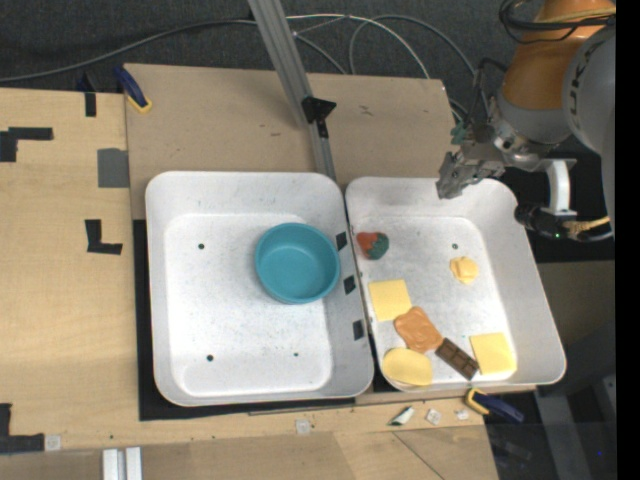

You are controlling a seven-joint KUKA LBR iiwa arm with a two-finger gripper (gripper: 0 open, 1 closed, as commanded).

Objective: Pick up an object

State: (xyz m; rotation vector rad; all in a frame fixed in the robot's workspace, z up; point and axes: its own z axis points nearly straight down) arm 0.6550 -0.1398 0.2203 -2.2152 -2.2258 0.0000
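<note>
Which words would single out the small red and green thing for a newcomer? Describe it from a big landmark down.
Start at the right-hand white bin, the one with the food-like pieces. Go to its upper left area, close to the seam with the bin holding the blue bowl. There sits the small red and green thing, alone above the yellow square; its neighbours are yellow, orange or brown, none red and green.

No readable text, labels or numbers — perhaps too small.

Matt teal plastic bowl (296,261); speckled white bins (180,268).
</note>
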